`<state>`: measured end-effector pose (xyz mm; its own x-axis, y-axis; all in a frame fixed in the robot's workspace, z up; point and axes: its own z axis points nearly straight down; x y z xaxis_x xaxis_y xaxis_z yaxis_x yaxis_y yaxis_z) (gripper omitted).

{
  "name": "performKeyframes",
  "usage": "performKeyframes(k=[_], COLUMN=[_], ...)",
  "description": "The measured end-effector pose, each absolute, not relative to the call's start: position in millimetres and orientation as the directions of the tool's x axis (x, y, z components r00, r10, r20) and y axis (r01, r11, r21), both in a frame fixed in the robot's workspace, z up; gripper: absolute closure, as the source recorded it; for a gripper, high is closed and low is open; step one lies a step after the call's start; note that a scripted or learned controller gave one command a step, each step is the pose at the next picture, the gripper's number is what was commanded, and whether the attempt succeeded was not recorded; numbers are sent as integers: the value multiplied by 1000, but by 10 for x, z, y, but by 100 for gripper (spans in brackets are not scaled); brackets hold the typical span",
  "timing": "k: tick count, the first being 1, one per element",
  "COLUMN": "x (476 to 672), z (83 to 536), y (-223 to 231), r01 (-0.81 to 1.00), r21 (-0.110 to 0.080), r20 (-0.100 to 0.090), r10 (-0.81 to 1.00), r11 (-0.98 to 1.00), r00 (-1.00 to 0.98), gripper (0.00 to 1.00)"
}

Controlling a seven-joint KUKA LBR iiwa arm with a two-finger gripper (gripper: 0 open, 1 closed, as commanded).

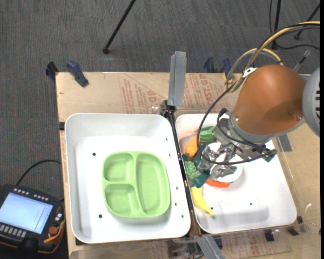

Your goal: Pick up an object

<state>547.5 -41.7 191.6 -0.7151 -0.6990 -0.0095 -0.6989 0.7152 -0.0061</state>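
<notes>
Arm (270,104): large orange dome-shaped band, grey casing at the right of the frame, yellow and black cables looping above, metallic gripper (218,163) assembly beneath.

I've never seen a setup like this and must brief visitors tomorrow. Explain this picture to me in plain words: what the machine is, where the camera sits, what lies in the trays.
The picture comes from one camera fixed above a bench, looking down at a slant. The big grey and orange shape at the right is a robot arm. Its grasping tool, the gripper, hangs low over the right bin. The picture does not show clearly whether it holds anything.

Two shallow white bins sit side by side. The left bin holds a green divided plate. In the right bin, small toy-like foods crowd the left side: a yellow banana, an orange-red piece and some green pieces.

The device with a screen at lower left looks like a hand controller.
</notes>
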Motion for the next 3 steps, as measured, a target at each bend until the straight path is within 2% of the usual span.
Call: performKeyframes(k=[1,2,3], x=[5246,5055,5269], z=[897,1900,2581], y=[-839,-615,-385], r01=[-806,-712,-804], r21=[3,-4,-2], r20=[-1,-6,-5], r10=[-806,-712,-804], r11=[591,702,594], r00=[-591,-702,-594], gripper=[100,100,100])
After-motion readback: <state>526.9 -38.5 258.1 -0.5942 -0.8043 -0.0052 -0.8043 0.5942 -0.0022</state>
